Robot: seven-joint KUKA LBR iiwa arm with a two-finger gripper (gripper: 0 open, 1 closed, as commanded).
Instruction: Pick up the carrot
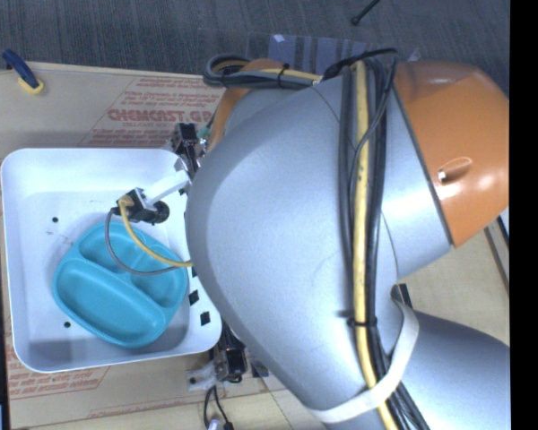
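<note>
Reaching in from three o'clock, the grey arm (323,240) spreads over the middle of the bench and covers the gripper, so I cannot tell whether it is clenched or released. Out toward nine o'clock from the arm's bulk sits the left bin (18,240). In it lies a blue dish (117,294), with a yellow cable (130,249) looping over it. The carrot is hidden as well, probably beneath the arm, so neither its clock bearing from the gripper nor its long axis can be judged.
</note>
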